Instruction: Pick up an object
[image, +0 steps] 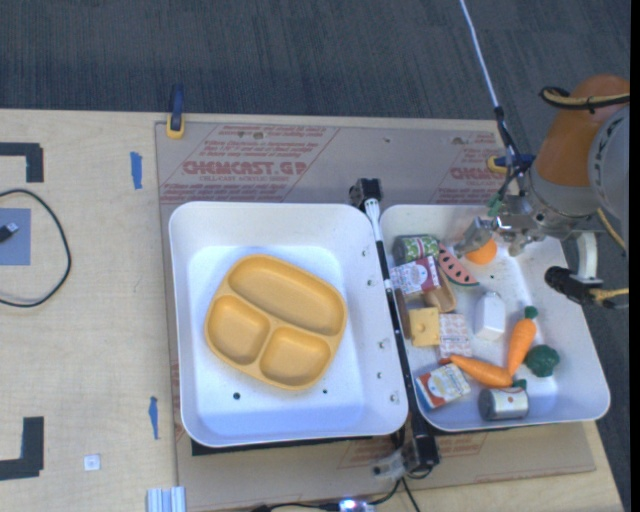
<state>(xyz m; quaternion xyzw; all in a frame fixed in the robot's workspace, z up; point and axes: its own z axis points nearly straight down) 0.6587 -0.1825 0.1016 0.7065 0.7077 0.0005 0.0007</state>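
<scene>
The right bin (585, 375) holds several toy foods. Among them are a green can (415, 246), a watermelon slice (455, 268), a yellow cheese block (424, 326), a white block (490, 312), two carrots (520, 340) (480, 372), a green broccoli piece (542, 360) and a silver can (503, 402). My gripper (503, 228) hangs low over the bin's far end. A small orange piece (481, 252) lies right at the gripper's tip, beside the watermelon slice. The wrist hides whether the orange piece is held.
The left bin (190, 240) carries a yellow divided plate (275, 320). A black clamp (366, 192) sits at the far end of the divider between the bins. The arm's grey and orange body (585, 140) looms over the right bin's far right corner. Cables (575, 288) hang beside that corner.
</scene>
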